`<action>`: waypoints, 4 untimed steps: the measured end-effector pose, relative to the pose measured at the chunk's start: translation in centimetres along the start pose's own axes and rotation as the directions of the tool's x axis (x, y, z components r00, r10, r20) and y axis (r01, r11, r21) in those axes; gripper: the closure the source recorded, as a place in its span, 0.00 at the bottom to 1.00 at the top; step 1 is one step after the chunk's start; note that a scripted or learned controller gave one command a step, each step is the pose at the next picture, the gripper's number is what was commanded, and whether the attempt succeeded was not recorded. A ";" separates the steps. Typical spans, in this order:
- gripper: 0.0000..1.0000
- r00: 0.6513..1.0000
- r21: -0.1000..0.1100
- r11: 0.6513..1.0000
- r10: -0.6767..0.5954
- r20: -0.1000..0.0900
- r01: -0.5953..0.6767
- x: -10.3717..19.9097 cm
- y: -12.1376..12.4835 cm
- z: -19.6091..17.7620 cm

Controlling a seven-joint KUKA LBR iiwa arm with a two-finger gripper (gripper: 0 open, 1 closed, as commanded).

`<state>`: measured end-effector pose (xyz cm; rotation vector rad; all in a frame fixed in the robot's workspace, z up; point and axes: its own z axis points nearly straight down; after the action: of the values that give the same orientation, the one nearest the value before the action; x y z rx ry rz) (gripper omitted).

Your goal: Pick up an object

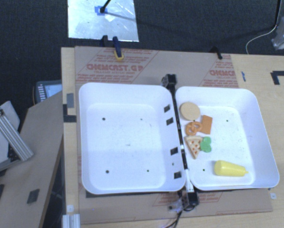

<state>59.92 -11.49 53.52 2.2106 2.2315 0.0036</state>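
Note:
The right bin [256,127] holds several small toy foods near its left side. A round tan cookie [190,111] lies at the top, with an orange cracker [206,124] and a pretzel [193,127] just below it. A pizza slice [194,146] and a green piece [206,144] lie side by side under those. A yellow cone-shaped piece [229,168] rests near the bin's front edge.
The left bin [127,137] sits beside the right one, joined by a black strip with clips [176,132]. Both rest on a cardboard-covered bench [146,65]. A shiny metal sheet [102,13] lies behind the bench.

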 end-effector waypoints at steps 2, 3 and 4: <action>1.00 1.000 -0.001 1.000 -0.007 -0.002 0.007 16.6 -2.7 0.0; 1.00 1.000 0.001 1.000 -0.001 -0.001 0.001 22.4 -5.2 0.0; 1.00 1.000 0.005 1.000 0.000 0.001 0.000 30.8 -5.0 7.5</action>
<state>54.65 19.26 46.01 2.2122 2.2339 -0.0024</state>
